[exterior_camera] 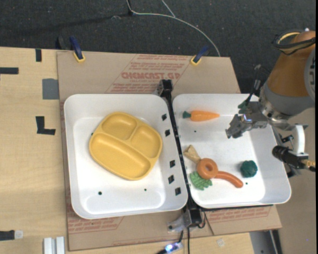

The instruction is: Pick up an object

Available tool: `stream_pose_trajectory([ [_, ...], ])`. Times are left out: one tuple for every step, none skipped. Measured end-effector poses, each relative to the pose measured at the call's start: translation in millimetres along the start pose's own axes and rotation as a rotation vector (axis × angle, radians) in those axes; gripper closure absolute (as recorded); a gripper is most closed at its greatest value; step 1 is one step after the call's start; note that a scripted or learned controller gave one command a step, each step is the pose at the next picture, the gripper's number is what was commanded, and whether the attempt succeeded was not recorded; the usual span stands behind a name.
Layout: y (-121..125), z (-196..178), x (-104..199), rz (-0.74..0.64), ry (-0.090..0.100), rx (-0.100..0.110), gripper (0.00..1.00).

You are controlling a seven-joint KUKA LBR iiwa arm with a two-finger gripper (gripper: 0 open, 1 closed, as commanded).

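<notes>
Carrot (203, 116) lay near the top of the right bin (270, 194), just beside the gripper (235, 130), whose grip I could not tell. Farther off I saw an orange ring (206, 169), a green ball (248, 168).

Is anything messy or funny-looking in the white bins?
Nothing looks spilled or broken. The yellow plate sits crooked in the left bin, and the toy foods bunch together in the right bin below the carrot. The claw hovers there.
</notes>
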State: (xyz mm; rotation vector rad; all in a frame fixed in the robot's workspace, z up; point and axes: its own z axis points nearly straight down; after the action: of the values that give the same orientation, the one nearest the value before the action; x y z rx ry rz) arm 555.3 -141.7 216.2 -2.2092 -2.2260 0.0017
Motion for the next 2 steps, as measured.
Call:
stream_pose_trajectory([
  [0.3,12.8,51.7,0.001,-0.001,0.003,1.0],
  [9.5,16.7,98.8,0.001,-0.002,0.002,1.0],
])
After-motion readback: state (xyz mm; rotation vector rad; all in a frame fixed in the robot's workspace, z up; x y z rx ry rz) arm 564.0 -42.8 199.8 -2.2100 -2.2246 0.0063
